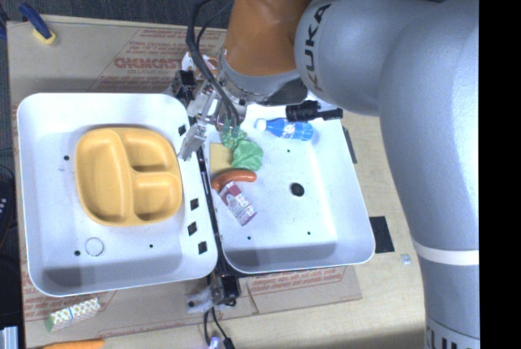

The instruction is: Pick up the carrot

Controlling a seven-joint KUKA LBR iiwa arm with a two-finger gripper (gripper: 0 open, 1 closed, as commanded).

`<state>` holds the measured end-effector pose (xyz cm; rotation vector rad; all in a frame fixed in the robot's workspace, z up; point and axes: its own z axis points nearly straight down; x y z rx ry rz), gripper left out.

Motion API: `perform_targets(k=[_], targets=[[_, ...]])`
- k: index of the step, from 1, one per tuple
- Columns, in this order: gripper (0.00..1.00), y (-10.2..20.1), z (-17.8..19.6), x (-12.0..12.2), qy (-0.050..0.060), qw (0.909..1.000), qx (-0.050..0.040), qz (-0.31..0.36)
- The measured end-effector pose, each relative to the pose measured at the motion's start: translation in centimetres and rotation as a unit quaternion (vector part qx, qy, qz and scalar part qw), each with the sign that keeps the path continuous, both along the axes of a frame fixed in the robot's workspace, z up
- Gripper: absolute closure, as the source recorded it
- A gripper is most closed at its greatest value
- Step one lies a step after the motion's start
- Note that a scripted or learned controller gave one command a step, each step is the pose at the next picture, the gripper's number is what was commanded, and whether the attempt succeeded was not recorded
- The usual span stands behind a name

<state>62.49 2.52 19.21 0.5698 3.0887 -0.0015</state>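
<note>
Gripper [213, 121], grip state unclear, hangs over the carrot [234, 177] crowded by green leaf [244, 152] and packet [238, 204]

Orange carrot [234, 176] lying flat, right bin's left side, green top.

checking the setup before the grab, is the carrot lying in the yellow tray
No, the carrot lies in the right bin, while the yellow tray sits in the left bin.
</note>
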Motion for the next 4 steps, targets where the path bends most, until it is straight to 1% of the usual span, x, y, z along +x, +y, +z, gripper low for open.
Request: perform_targets(k=[1,2,3,4], targets=[[0.00,1.2,0.0,1.6,0.000,0.9996,0.0000,0.029],[0.00,-7.2,1.6,2.5,0.000,0.9892,-0.0004,0.147],[1.00,-7.1,2.7,2.6,-0.001,0.9890,-0.0008,0.148],[1.00,-12.2,3.6,-0.8,0.001,0.9856,-0.0001,0.169]])
